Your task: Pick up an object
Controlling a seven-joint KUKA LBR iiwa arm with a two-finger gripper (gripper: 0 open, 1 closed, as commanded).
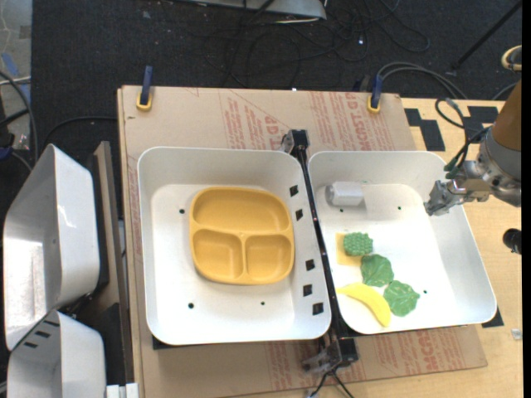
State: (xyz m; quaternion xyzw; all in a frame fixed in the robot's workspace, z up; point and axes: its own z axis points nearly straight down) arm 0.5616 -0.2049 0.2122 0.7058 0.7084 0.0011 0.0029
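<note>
Two shallow white bins side by side on brown cardboard-topped counter (249, 110), black divider strip (314, 230) between them.

Left bin (158, 247): holds yellow compartment tray (242, 234), three sections, lying flat near bin centre, well apart from the bin walls.

Right bin (452, 247): holds several small objects.
- Grey block (344, 194) near the far left corner of the floor, lying flat, apart from the rest.
- Green textured piece (358, 244) below the block, resting partly on a flat yellow slice (343, 253).
- Second green piece (377, 269) just beside and toward the near edge from the first.
- Third green piece (401, 298) further toward the near right, touching or nearly touching the second; exact contact not resolvable.
- Yellow banana (369, 303) along the near side, curved, its right end just beside the third green piece.

Arm enters from right edge, orange band visible above wrist. End effector (437, 201) positioned over the right bin's far right rim area, above the sloped wall, well apart from all objects. Nothing seen between its tips. Open or closed: cannot tell at this resolution.

Blue-and-yellow clamps at the far edge of the counter: one at left (145, 89), one at right (374, 94). White containers (46, 239) stacked off the left side of the counter.
</note>
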